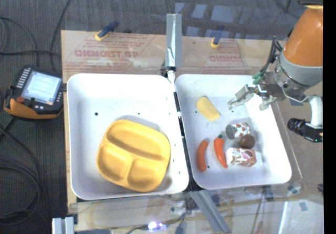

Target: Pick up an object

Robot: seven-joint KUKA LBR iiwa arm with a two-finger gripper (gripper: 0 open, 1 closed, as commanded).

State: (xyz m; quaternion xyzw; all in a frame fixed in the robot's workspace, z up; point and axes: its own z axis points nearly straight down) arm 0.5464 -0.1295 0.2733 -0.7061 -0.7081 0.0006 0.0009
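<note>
Below and left of the empty, spread-fingered gripper, one yellow block, two cans, a carrot and a sausage lie in the right bin; one yellow tray fills the left bin.

Bright, even light; slightly soft focus

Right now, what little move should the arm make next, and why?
Probably lower the hand a little toward the yellow block. The hand hovers above the right bin, just right of that block, with nothing between its fingers. The block lies alone, apart from the crowded cans and carrot.
</note>
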